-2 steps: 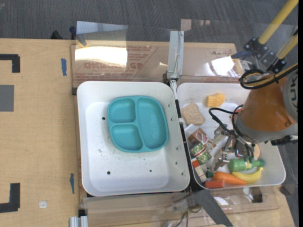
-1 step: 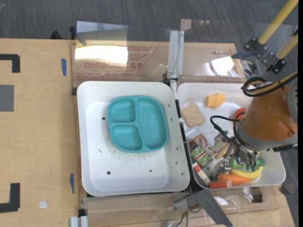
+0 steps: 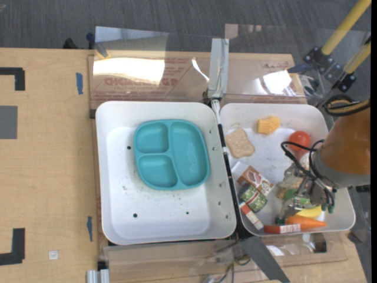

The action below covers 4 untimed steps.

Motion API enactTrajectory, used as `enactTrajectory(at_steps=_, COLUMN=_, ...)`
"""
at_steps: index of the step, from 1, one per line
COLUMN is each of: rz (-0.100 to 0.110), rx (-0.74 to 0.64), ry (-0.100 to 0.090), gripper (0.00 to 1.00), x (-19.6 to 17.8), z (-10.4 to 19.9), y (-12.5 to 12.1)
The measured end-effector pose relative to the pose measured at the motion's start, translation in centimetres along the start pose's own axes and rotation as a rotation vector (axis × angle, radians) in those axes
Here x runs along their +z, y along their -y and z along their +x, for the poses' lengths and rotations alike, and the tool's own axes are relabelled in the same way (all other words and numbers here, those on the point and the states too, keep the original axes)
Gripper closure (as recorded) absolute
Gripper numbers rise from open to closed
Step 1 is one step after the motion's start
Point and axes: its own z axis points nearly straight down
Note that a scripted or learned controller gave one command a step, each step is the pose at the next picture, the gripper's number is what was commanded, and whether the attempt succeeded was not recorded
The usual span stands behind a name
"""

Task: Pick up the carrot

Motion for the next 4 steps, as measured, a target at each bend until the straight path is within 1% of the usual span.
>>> enactTrajectory(at_steps=1, rz=0.001, rx=-0.003, ry=0.012, gripper=1.0, x=-1.3, z=-0.3, y=-0.1)
enactTrajectory(at_steps=2, rz=0.004, rx=0.102, ry=-0.002, gripper=1.0, x=0.0, z=-1.6, y=6.1)
enactTrajectory(at_steps=3, rz=0.006, rx=-0.055, ry=0.002, gripper=1.0, x=-17.2, z=-3.1, y=6.7)
enactTrajectory(at_steps=4, rz=0.002, rx=-0.393, ry=-0.006, gripper=1.0, x=-20.8, z=-4.4, y=6.2)
